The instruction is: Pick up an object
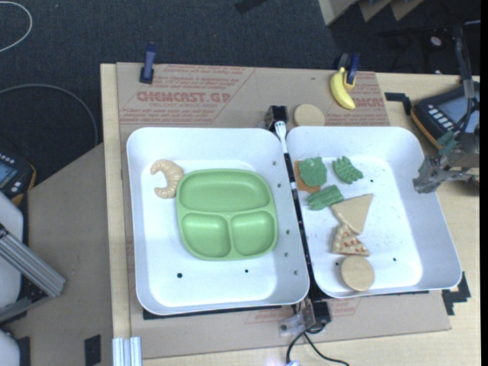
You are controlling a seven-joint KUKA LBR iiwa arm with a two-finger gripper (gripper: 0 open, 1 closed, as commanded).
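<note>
Locate the claw at the right edge of the right bin, just outside its rim. You cannot tell how it is set; nothing is visibly gripped. In the right bin you will find green leaf pieces, a tan wedge, a waffle piece and a round cracker. The left bin carries a green divided tray with a croissant touching its upper-left edge. A banana lies on the desk beyond the bins.

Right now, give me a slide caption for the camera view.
Gripper at the right bin's edge, toy food inside; green divided tray and croissant in the left bin.
</note>
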